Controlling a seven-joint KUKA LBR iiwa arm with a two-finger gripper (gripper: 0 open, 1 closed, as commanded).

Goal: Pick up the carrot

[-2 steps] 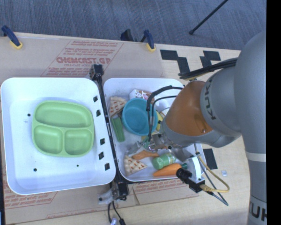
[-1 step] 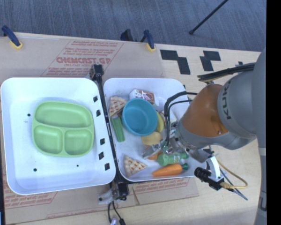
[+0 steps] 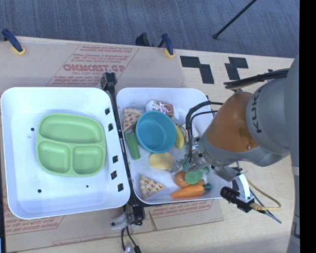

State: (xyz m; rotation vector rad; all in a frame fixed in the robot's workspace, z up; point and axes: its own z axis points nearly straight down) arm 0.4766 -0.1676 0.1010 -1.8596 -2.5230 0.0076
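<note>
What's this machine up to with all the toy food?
A robot arm reaches in from the right over the right bin, which holds toy food: a blue bowl, waffle pieces, a yellow piece and a carrot. Its hand is low among the items just above the carrot, which lies on the bin floor near the front edge, not lifted. The left bin holds a green tray.

Glossy plastic carrot (image 3: 188, 192), matt cardboard (image 3: 95, 62)
</note>
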